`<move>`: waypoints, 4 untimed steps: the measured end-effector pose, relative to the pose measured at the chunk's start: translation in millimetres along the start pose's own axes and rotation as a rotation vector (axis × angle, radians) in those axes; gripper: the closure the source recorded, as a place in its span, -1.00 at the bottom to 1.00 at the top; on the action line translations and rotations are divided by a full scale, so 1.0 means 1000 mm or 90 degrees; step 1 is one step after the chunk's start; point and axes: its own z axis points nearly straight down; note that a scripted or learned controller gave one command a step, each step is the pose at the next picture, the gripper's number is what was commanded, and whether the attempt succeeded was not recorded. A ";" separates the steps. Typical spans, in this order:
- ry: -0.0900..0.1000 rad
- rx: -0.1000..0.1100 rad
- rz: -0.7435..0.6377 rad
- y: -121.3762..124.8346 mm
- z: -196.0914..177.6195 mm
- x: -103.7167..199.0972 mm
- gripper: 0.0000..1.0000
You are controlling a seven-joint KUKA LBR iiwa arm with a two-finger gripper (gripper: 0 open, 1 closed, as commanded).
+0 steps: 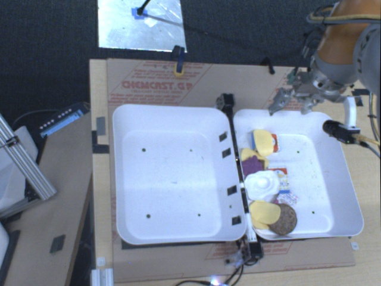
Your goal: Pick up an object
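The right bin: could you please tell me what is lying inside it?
The right bin holds a pile along its left wall: yellow pieces, a white lump, a brown disc. Whatever lies beneath them is covered.

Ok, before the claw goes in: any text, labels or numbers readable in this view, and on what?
Red block lettering on the cardboard sheet behind the bins: a single line, too blurred to read reliably.
Red print on the cardboard's front edge: too small to read.
Red-and-white packets in the right bin: markings illegible.
No numbers legible.
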 end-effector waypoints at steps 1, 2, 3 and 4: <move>0.001 0.004 -0.002 0.000 0.093 0.032 -1.00; -0.003 -0.007 0.000 -0.019 0.133 0.030 -1.00; -0.003 -0.011 0.000 -0.015 0.117 0.029 1.00; 0.000 -0.003 -0.003 0.003 0.031 0.075 1.00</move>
